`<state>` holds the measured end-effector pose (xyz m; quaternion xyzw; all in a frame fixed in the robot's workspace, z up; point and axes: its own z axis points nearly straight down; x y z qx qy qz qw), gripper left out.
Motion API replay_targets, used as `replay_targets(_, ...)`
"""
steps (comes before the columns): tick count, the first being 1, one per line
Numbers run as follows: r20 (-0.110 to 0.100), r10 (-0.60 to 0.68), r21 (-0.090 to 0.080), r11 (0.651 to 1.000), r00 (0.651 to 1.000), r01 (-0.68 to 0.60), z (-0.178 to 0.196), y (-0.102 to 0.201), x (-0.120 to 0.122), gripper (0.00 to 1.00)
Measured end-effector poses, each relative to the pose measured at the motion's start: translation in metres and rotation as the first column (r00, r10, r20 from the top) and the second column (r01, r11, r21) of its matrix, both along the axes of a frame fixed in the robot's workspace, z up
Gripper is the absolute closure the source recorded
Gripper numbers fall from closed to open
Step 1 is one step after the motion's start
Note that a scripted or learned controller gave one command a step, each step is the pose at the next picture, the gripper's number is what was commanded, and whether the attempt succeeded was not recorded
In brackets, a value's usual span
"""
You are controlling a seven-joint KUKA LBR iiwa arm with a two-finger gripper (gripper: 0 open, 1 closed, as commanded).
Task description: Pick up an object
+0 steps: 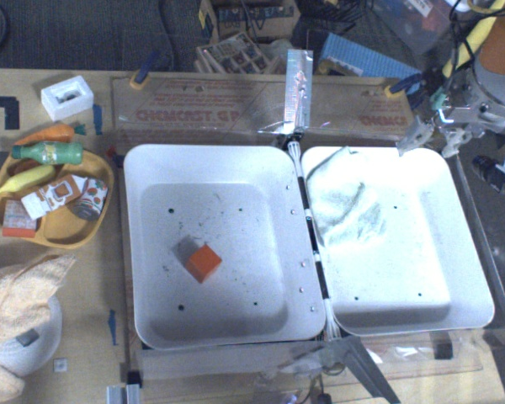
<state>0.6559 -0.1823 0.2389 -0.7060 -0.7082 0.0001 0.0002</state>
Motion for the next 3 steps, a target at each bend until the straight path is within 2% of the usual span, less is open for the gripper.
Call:
replay_targets(1, -0.001, -0.139, 0.0, 0.99, 0.99, 0.139, -0.064, 0.003, -0.061, 0.0)
replay_targets(2, 0.009, -0.153, -0.001, 0.988, 0.988, 0.153, -0.143, 0.073, -0.038, 0.0)
replay_targets(3, 0.002, -0.261, -0.001, 0.965, 0.965, 0.261, -0.053, 0.095, 0.004, 0.0)
